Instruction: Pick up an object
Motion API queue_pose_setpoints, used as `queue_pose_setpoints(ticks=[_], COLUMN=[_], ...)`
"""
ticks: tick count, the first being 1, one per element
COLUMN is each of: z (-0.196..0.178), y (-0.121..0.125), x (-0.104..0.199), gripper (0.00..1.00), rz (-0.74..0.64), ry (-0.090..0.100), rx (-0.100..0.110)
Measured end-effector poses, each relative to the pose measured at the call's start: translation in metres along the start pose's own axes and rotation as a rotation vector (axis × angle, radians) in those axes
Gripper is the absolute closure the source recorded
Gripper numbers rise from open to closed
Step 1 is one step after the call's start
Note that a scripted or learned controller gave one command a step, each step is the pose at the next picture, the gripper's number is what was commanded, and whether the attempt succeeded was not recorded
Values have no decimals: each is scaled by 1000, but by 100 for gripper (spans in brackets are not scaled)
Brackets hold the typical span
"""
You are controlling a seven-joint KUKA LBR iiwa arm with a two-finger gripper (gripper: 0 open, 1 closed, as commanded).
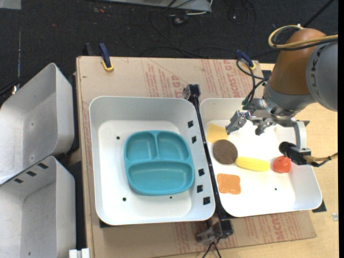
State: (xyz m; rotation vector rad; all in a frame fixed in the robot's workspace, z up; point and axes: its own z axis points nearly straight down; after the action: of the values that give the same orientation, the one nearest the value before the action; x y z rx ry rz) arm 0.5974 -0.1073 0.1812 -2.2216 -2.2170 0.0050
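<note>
In the right bin lie a pale yellow wedge, a round brown cookie, a yellow banana-like piece, a red tomato-like ball and a flat orange piece. My gripper hangs over the back of this bin, right of the yellow wedge and above the cookie and the yellow piece. Its two fingers are spread open with nothing between them.
The left bin holds a teal divided plate. A black divider runs between the bins. Two more white bins stand off the bench at the left. A cable and black fitting hang beside the red ball.
</note>
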Motion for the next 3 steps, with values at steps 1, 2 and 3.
queue_pose_setpoints(ticks=[1,2,3], z=[65,87,74], y=[-1,1,3], x=[2,2,3], gripper=[0,0,100], rz=[-1,0,-1], ry=[1,1,2], rx=[2,-9,-14])
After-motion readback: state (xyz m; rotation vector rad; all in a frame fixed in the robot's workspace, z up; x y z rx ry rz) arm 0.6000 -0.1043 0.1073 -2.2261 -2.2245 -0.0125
